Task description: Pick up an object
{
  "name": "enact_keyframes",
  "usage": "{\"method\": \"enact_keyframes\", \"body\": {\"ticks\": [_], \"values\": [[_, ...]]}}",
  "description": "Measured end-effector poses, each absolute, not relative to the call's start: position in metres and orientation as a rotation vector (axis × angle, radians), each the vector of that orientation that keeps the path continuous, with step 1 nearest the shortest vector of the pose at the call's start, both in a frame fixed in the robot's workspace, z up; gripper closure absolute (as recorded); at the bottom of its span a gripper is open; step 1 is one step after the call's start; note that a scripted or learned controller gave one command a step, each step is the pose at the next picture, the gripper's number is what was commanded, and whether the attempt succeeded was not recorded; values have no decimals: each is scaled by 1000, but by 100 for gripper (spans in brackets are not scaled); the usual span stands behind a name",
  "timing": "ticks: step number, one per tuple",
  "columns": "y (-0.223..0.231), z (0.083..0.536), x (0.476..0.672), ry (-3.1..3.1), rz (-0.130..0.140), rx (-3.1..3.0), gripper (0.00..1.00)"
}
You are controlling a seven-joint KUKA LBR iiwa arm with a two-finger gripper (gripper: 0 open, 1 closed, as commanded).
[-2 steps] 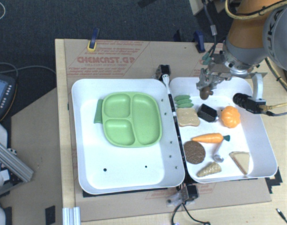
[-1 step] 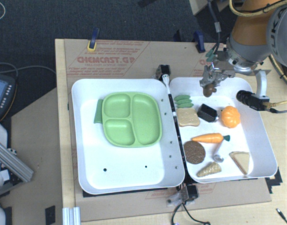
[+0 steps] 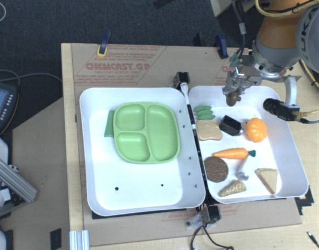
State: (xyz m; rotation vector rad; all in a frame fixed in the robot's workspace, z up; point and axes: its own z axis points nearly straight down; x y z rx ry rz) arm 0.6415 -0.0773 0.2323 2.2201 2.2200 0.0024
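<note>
The gripper [image 3: 232,99] hangs over the top of the right bin [image 3: 294,155], and from this angle you cannot tell how it is set; nothing shows in its grasp. Below it sit the black block [image 3: 230,125], the green pea pod [image 3: 203,111], a slice of bread [image 3: 208,130] and the orange fruit [image 3: 256,129] (all well apart from the tool). Lower down lie a carrot [image 3: 231,153] and a brown cookie [image 3: 216,169]. The left bin [image 3: 97,181] carries a green divided plate [image 3: 146,132].
</note>
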Motion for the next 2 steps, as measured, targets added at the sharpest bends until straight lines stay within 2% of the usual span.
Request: {"method": "enact_keyframes", "body": {"ticks": [1, 2], "values": [[-66, 231, 647, 2222, 2, 2218, 100], [-62, 226, 643, 2223, -2, 2221, 100]]}}
